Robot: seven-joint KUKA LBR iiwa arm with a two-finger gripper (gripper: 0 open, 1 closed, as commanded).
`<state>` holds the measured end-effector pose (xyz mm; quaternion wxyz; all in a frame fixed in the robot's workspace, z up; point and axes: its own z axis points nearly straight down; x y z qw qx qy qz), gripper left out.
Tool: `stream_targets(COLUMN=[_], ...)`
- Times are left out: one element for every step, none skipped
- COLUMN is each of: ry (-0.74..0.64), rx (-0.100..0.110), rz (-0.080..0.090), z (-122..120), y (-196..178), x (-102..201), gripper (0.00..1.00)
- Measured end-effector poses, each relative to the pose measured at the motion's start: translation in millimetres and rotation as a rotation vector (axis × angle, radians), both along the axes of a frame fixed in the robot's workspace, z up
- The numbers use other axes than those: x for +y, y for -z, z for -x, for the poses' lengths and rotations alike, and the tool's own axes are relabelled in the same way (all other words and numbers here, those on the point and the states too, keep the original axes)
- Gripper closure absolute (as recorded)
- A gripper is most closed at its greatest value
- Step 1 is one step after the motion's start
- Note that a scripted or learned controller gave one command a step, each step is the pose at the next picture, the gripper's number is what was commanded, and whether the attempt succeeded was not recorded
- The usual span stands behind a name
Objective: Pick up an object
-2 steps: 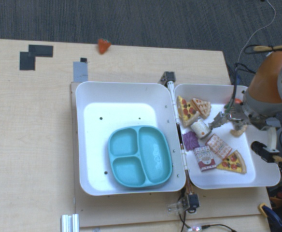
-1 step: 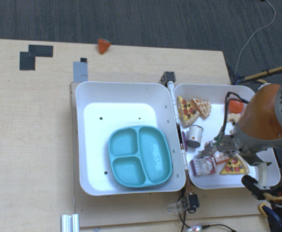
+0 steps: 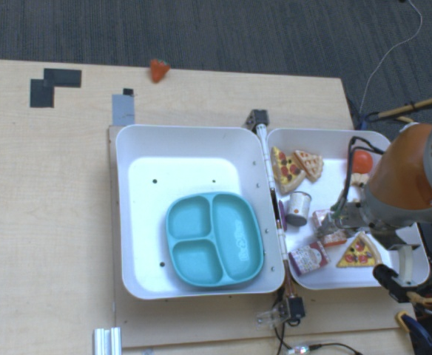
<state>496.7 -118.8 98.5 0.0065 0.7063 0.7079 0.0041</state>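
Observation:
The right bin [image 3: 327,137] holds two toy pizza slices [image 3: 286,167] at its back left. A small silver can [image 3: 299,205] lies in the bin's middle, and a red-and-white packet [image 3: 308,258] lies at the front. Another pizza slice [image 3: 359,251] is at the front right, and a red ball [image 3: 362,160] is at the back right. My gripper [image 3: 337,220] hangs low over the middle of this bin, right above a small reddish box [image 3: 327,231]. The orange-banded wrist [image 3: 405,172] hides the bin's right side. Nothing is visibly held.
The left bin [image 3: 138,198] holds a blue three-part plate [image 3: 214,237]. On the bench behind it are a small orange-red object [image 3: 159,70], a grey block [image 3: 123,108] and black tape patches [image 3: 53,86]. Cables run along the front right edge.

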Motion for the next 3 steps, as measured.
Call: stream_targets(ry=[-0.003, -0.003, -0.004], rx=[0.011, 0.013, 0.012], rz=[-0.004, -0.004, -0.004], z=[-7, 9, -5], y=[-87, -108, -107], x=[54, 72, 89], gripper=[1.00, 1.00, 1.00])
